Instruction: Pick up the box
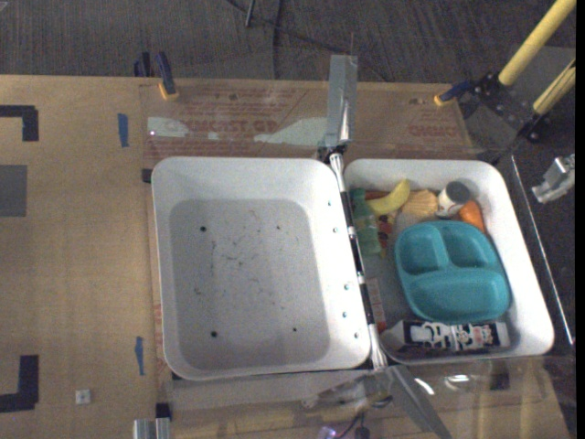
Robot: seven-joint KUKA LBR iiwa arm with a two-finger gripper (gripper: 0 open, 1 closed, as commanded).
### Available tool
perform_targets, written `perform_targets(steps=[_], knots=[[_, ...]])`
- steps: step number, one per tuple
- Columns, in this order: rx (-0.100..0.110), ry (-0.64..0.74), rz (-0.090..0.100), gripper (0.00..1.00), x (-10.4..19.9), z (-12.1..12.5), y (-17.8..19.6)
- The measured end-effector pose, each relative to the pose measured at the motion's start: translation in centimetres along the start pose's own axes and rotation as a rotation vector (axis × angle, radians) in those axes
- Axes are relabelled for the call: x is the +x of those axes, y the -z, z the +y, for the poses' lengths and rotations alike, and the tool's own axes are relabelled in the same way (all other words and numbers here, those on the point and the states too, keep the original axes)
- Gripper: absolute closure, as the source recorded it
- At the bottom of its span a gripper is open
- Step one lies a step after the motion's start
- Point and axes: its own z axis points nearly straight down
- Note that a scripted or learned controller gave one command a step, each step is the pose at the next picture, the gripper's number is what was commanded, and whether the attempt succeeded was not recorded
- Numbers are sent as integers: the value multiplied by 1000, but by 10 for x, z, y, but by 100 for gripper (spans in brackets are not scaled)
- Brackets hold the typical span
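The bench carries 2 shallow white plastic bins: the left bin (183, 186) and the right bin (530, 273). The long, flat printed box (455, 335) lies on its side along the 6 o'clock wall of the right bin. A teal 3-compartment plastic tray (451, 270) lies at bin centre, just beside the box at its 12 o'clock. A yellow banana (391, 198) lies at the bin's 11 o'clock. A pale metal part (556, 177), possibly the gripper, sits at the bin's 2 o'clock; finger state cannot be determined.
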Motion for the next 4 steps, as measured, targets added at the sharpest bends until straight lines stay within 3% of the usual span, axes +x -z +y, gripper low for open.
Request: perform_targets(steps=[1, 2, 3, 4], knots=[[-5, 1, -4, 100, -1, 1, 11], [13, -122, 9, 100, -21, 11, -16], [14, -257, 9, 100, 43, 21, -133], [12, 78, 12, 100, 13, -9, -259]])
